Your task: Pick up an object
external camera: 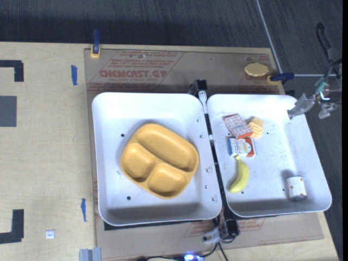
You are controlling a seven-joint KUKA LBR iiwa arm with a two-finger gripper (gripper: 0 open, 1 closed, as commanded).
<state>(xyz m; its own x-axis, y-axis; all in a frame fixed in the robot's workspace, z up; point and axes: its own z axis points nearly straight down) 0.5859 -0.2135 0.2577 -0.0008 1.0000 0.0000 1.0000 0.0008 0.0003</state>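
The left bin (103, 145) holds a single large item, a yellow three-compartment tray (159, 159), which lies flat near the bin's centre and covers much of the floor. The right bin (315, 167) holds the smaller candidates for picking. A banana (240, 176) lies lengthwise near the divider between the bins. Just above it sits a small red, white and blue carton (241, 146), touching or nearly touching the banana's upper end. Above the carton lie a pink patterned packet (234, 124) and, just beside it, a small yellow-orange ridged piece (255, 127). A small white cylinder (296, 187) stands apart near the bin's lower right corner. The gripper (321, 101) is at the upper right edge of the right bin, apart from every object; whether its fingers are apart or together cannot be told at this size. Judgement: no pick has begun. The clustered carton, packet and ridged piece risk a double contact or a push. The cylinder may roll from a closing grasp. The tray is likely too wide to clamp except at its rim.
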